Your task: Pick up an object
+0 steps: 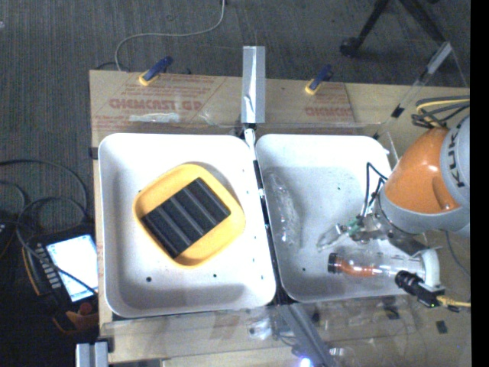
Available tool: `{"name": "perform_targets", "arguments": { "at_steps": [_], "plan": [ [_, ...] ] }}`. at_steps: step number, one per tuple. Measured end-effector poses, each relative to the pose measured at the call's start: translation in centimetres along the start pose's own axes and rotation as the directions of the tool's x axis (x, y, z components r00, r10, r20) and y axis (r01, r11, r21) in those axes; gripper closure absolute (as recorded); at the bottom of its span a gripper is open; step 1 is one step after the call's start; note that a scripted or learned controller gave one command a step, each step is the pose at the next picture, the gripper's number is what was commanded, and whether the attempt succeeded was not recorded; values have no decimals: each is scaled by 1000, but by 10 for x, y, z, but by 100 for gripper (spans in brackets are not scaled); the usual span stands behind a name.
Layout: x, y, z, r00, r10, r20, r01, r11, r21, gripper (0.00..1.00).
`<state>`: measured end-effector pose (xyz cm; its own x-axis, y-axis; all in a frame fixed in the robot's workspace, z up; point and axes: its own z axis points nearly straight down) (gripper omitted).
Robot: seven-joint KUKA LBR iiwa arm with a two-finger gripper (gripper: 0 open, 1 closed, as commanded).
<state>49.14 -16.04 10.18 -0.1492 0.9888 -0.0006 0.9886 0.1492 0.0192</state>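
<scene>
Objects first: left bin [114,281] holds 1 item, a yellow block w/ black ribbed top [189,213], lying near the bin's middle, turned at a slant, well apart from the arm. Right bin [321,147] holds 2 things I can make out: a clear crumpled plastic piece [279,205] along its left wall, and a clear tube w/ orange inside and a dark cap [357,267] lying flat near the front-right corner. Tube sits just below the gripper [353,231], which hangs low over the right bin's right half; a pale finger-like tip points left toward the bin floor. Can't tell if the gripper is open or closed, and nothing is visibly held in it. Arm [424,186], grey w/ orange band, comes in from the right, covering the bin's right wall.

2 white bins, side by side, touching along the middle, on the desk [153,102]. Desk's back edge: 2 clamps w/ blue handles, left clamp [154,69] and right clamp [318,78], plus 1 upright metal bar [253,86] between them at the bin seam. Floor at left: 1 small lit screen device [70,264] w/ cables.
</scene>
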Motion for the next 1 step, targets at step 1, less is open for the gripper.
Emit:
{"name": "perform_targets", "arguments": {
  "at_steps": [1],
  "plan": [
    [18,0,10,1000,-22,11,22,1000,4,0]
  ]
}}
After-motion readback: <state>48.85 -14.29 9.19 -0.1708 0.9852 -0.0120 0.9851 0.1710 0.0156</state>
